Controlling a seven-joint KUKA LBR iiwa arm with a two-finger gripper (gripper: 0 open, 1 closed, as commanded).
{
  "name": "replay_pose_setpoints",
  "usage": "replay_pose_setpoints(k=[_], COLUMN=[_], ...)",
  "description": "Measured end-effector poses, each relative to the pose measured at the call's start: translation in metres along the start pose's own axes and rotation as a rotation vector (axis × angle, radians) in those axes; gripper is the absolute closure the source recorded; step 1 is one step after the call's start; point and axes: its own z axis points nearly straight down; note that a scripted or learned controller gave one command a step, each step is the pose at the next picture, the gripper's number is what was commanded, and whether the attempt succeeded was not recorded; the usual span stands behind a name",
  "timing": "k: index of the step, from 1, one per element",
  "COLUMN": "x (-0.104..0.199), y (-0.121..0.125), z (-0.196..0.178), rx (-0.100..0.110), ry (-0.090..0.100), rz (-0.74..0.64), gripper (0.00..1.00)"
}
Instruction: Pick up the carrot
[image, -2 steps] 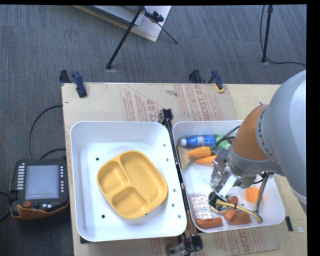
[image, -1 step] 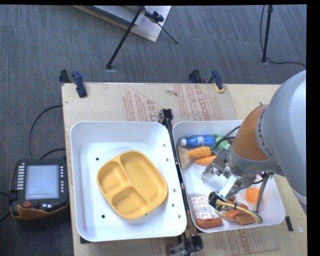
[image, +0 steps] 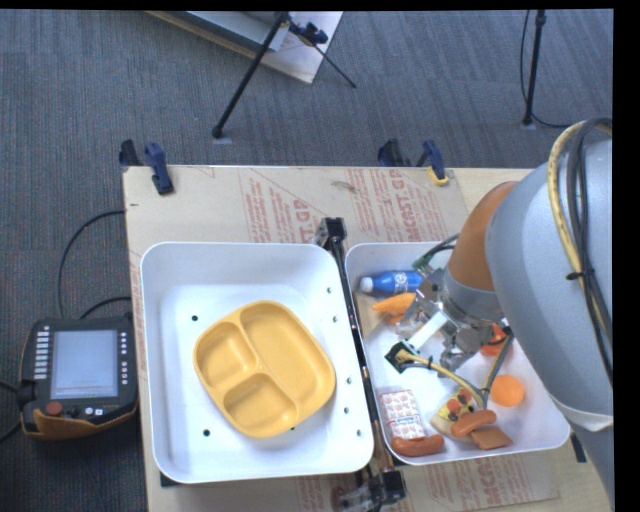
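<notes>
Camera view, carrot (image: 395, 304) beside bottle (image: 391, 282), hand (image: 432, 330) near

carrot (image: 397, 304) half hidden by end effector (image: 437, 335)

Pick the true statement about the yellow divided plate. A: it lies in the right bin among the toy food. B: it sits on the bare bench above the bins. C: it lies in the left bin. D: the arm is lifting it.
C: the yellow divided plate lies flat in the left bin, apart from the toy food in the right bin.
</notes>
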Motion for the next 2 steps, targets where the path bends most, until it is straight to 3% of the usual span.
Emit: replay_pose_setpoints(k=[1, 2], x=[0.048, -0.025], y=[0.040, -0.005], z=[0.002, -0.008], rx=[0.016, 0.001], ry=[-0.018, -0.001], rz=[0.263, 0.342], gripper=[0.00, 0.00])
